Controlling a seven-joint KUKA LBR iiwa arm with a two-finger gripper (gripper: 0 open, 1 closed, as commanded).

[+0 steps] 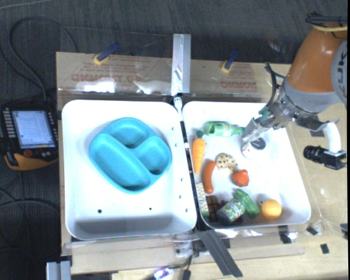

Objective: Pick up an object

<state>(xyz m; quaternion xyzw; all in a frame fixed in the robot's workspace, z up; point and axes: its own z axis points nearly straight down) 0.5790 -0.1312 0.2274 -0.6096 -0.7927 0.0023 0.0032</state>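
Tool [252, 137] hovers over right bin [291, 174] near its far edge, beside green bottle [220, 128]; finger state unreadable.

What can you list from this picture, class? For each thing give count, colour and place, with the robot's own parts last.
Bins: 2, white, side by side on bench.
Divided plate: 1, blue, left bin.
Bottle: 1, green, right bin top.
Carrot: 1, orange, right bin left side.
Sausage: 1, red-orange, below carrot.
Tomato: 1, red, right bin middle.
Orange: 1, orange, right bin bottom corner.
Pendant: 1, black-orange, left of bench.
Gripper: 1, grey, over right bin.
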